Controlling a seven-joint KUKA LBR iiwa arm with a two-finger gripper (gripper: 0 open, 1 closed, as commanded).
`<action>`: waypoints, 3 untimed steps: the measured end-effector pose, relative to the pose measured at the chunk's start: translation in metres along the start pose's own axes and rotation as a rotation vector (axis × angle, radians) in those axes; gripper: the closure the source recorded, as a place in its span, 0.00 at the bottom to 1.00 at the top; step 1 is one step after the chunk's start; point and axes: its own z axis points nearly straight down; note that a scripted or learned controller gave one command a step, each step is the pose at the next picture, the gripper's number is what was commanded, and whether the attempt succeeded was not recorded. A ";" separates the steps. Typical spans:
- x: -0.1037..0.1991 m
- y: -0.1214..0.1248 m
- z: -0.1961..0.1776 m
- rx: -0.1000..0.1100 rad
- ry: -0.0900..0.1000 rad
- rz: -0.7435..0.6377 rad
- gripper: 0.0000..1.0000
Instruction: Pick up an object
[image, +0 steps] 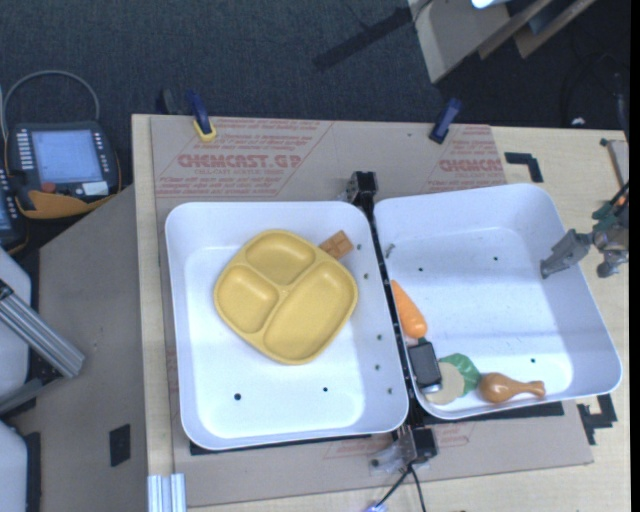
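Where the right bin's (480, 255) far right rim meets the picture's edge, the gripper (585, 255) hangs with its fingers spread, gripping nothing and apart from every object. The carrot (408, 310), black block (424, 364) and drumstick (510, 386) lie in the right bin's near-left corner; a yellow plate (286, 295) sits in the left bin (210, 330).

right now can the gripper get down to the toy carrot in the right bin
Probably yes. The gripper sits at the right bin's far right edge, and the bin floor between it and the carrot is bare. The carrot lies against the left wall, which may crowd one finger.
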 end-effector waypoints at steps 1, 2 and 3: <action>0.001 0.002 -0.006 -0.011 -0.003 -0.003 0.00; -0.001 -0.002 0.057 -0.004 0.001 -0.002 0.00; 0.002 -0.003 0.121 -0.005 0.001 -0.003 0.00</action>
